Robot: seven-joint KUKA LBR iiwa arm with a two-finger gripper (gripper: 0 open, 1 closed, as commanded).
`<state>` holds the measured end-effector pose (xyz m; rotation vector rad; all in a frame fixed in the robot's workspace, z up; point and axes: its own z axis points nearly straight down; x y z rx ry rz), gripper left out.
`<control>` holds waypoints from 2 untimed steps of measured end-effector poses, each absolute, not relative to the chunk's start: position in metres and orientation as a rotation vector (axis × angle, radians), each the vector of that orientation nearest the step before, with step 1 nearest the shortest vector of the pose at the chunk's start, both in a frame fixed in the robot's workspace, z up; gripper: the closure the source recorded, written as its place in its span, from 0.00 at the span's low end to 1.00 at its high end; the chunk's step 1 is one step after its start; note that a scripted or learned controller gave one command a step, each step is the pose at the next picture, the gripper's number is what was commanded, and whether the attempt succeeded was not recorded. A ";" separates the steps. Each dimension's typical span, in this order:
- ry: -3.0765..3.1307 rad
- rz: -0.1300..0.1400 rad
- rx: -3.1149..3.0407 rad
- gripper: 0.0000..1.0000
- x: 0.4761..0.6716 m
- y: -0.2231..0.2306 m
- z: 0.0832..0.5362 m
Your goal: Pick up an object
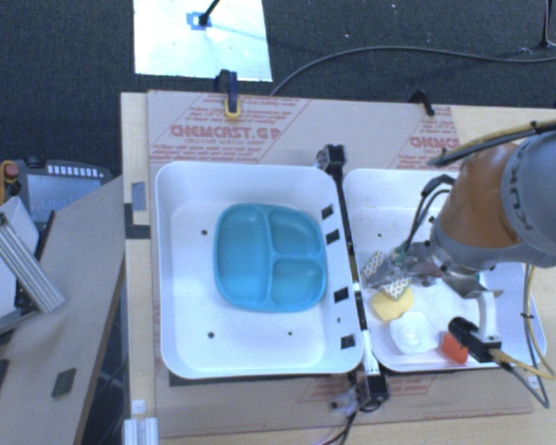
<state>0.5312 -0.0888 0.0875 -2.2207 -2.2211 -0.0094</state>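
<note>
Gripper (386, 269) down in the right bin (389, 202), jaw state impossible to tell, just above the yellow piece (390, 304); white lump (410, 333) just below it

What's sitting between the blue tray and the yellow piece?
In the camera view, the bins' adjoining white walls with black clips separate the blue tray from the yellow piece.

Yellow object (392, 303) is lying in the right bin (389, 193), near its front left corner, against the divider side. White lumpy object (410, 333) is sitting just in front of it. Orange-red block (453, 348) is resting right of the white one.
</note>
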 end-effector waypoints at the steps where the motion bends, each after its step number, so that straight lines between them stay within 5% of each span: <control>1: -2.231 -0.024 -2.229 1.00 0.536 -0.089 0.105; 2: -2.229 -0.005 -2.220 1.00 0.533 -0.084 0.151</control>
